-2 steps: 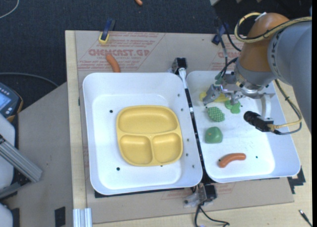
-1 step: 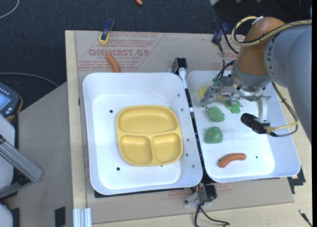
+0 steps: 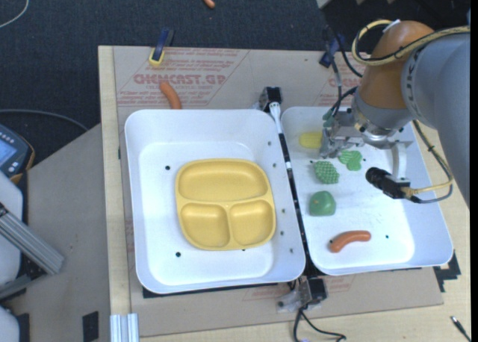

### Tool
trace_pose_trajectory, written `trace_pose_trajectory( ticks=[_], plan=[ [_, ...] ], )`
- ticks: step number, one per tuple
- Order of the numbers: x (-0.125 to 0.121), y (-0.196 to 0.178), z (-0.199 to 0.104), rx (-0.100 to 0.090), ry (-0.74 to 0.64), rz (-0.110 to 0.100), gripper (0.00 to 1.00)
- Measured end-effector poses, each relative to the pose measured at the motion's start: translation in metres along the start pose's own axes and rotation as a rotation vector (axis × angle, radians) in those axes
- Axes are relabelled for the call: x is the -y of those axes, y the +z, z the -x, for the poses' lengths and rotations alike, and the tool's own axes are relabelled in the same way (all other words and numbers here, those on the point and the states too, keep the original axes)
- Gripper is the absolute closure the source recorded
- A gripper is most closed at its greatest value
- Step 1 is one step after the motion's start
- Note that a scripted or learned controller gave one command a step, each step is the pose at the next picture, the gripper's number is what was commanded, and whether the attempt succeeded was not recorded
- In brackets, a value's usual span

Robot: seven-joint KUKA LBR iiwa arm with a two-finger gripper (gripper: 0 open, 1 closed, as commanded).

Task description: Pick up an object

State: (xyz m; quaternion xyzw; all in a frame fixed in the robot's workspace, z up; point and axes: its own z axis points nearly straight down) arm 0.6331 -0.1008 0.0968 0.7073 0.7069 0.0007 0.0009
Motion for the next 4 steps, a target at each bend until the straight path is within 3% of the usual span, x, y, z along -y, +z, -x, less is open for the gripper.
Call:
trace_pose_trajectory(
  ticks=[2, 3, 4],
  plan=[
    [-0.014, -0.111, -0.001, 0.001, -0.003, 0.006, 1.0],
    [-0.015, -0.13, -0.001, 0.001, -0.002, 0.003, 1.0],
    [0.014, -0.138, -0.038, -0.002, -0.003, -0.005, 1.0]
  ],
)
